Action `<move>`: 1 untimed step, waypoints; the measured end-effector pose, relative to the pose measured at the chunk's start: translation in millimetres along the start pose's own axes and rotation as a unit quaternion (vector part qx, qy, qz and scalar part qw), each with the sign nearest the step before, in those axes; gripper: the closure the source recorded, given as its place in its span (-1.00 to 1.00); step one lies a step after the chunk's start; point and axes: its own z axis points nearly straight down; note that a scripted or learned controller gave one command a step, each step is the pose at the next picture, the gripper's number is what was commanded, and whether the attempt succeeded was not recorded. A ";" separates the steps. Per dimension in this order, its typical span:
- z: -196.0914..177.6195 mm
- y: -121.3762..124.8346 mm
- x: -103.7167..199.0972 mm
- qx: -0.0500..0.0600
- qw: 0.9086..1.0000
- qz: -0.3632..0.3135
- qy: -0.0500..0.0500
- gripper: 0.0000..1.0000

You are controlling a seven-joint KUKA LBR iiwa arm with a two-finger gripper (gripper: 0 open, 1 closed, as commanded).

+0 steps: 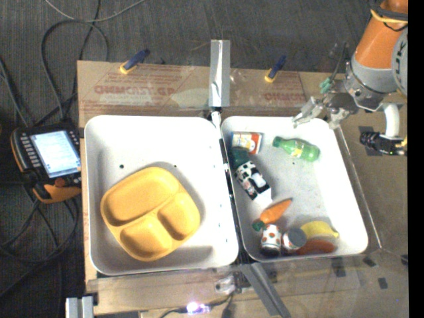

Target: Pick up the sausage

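Note:
The sausage (318, 247) is a reddish-brown link lying in the near right corner of the right bin (351, 197), tucked under a yellow fruit (320, 230) and beside a small can (292, 240). My gripper (317, 114) hangs over the far edge of that bin, well away from the sausage. Its fingers are spread open with nothing between them.
The right bin also holds a green bottle (298, 149), a carrot (275, 212), a cow-patterned toy (252, 178), a red-labelled packet (246, 141) and a spotted piece (268, 238). In the left bin (99, 138) rests a yellow divided plate (151, 212). A tablet (50, 152) lies to the left of the bench.

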 end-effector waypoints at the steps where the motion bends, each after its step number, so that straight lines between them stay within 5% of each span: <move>1: 103.6 11.3 69.3 0.000 0.997 -0.076 -0.001 -1.00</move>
